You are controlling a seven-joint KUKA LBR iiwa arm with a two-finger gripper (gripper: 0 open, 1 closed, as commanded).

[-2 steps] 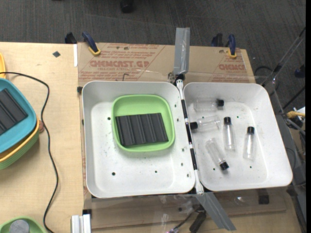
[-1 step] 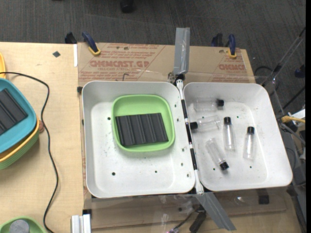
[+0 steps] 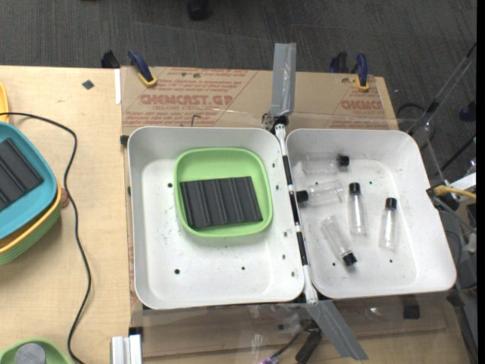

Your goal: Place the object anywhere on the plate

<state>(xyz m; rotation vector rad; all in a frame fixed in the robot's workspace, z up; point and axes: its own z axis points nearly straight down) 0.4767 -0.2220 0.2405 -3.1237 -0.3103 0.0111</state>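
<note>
Nearest us, the two white bins (image 3: 151, 279) sit on the desk. We find the green plate (image 3: 223, 192) in the left-hand bin bearing only its dark insert; clear vials (image 3: 355, 207) lie scattered in the right-hand bin. We judge placement not begun; the tool's state we cannot tell.

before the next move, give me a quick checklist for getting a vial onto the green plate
1. Green plate sits flat in the left bin: ok.
2. Plate surface free: not ok, a dark ribbed pad covers most of it.
3. Vials lie in the right bin: ok.
4. Vials spaced for a clean pick: ok for the one with the cap at, others lie closer.
5. Pincer state: cannot tell.
</note>
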